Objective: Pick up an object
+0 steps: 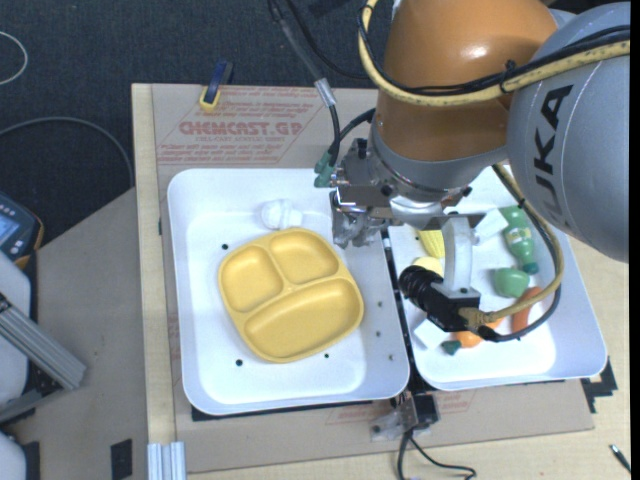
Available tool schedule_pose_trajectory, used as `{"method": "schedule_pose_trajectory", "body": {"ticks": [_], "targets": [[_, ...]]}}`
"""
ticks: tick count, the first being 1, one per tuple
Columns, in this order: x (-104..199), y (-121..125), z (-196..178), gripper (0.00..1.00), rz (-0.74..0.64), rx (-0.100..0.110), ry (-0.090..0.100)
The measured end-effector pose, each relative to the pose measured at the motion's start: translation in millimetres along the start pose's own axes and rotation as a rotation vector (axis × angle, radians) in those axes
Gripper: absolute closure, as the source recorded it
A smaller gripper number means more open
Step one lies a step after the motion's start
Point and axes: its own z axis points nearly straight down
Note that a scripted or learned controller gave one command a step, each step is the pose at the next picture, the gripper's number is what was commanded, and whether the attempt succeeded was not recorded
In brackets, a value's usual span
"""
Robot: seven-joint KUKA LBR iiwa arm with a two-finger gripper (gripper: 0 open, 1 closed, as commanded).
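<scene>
Hovering over the divider between the bins, the claw point(352, 230) is seen by the yellow divided plate point(290, 293); whether it is open cannot be told, so a thin rim should be favoured.

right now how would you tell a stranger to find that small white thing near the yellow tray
Start at the left white bin, the one with the big yellow divided tray. Look just past the tray's far edge, toward the cardboard with red lettering. The small white object lies there alone on the bin floor, pale and rounded, while the colourful items sit in the other bin.
</scene>
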Motion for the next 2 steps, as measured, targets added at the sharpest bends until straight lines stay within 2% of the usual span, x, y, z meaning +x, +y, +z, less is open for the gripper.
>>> {"method": "schedule_pose_trajectory", "body": {"ticks": [1,2], "targets": [[3,2,-16,1.00,-0.005,-0.014,0.004],[-63,-15,95,1.00,0.004,0.002,0.000]]}}
